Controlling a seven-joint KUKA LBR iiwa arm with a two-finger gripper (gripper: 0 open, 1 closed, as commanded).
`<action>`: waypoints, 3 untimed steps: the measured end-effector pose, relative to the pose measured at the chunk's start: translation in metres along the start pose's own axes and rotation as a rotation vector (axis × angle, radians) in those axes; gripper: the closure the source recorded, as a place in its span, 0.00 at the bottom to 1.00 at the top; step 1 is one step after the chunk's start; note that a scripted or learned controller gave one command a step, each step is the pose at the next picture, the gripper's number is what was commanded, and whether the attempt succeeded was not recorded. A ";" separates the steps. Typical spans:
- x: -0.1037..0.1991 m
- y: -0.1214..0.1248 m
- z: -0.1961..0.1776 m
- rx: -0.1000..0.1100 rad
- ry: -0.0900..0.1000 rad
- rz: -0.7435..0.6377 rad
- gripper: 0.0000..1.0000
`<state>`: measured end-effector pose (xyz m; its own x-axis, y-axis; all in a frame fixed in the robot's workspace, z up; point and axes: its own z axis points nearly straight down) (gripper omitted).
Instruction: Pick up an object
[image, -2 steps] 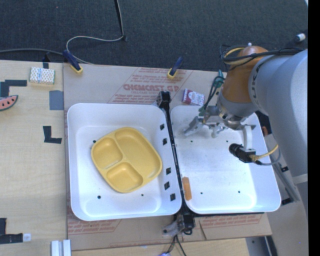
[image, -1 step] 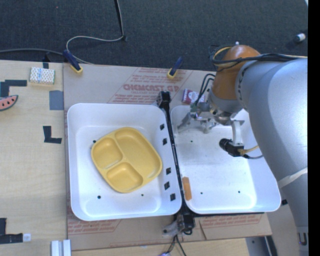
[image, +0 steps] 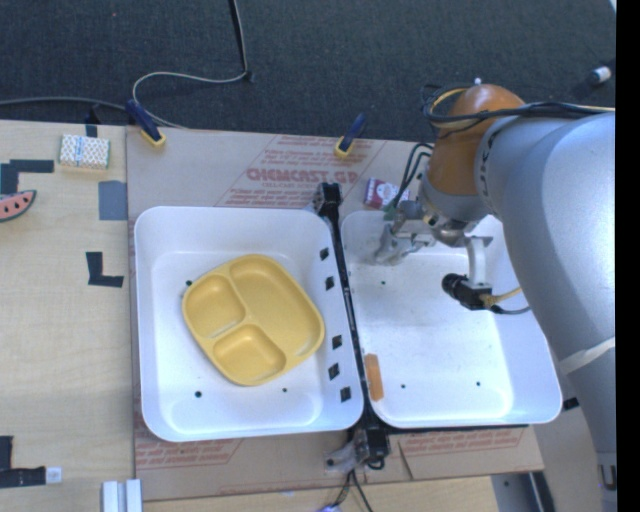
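Observation:
A yellow divided plate (image: 252, 317) lies in the middle of the left bin (image: 160, 400). A small orange piece (image: 373, 376) rests in the right bin (image: 500, 400), at its near left side, right beside the divider. My gripper (image: 392, 244) hangs low over the far left corner of the right bin, well apart from the orange piece. I see nothing in it. The grey arm (image: 550, 220) with its orange band (image: 465, 140) reaches in from the right and covers the right bin's far right part.
A small red and white item (image: 377, 192) lies on the cardboard just beyond the right bin. Two blue and yellow clamps (image: 146, 121) (image: 350, 140) hold the cardboard's far edge. A black cable fitting (image: 466, 290) hangs from the arm over the right bin.

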<state>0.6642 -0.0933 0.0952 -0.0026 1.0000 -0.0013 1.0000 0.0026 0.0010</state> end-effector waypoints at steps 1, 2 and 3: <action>0.000 0.000 -0.009 0.002 -0.001 -0.001 1.00; 0.001 -0.001 -0.018 0.003 -0.001 -0.002 1.00; 0.001 -0.001 -0.027 0.004 0.000 -0.003 1.00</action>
<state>0.6634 -0.0922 0.1226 -0.0051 1.0000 -0.0016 1.0000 0.0051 -0.0035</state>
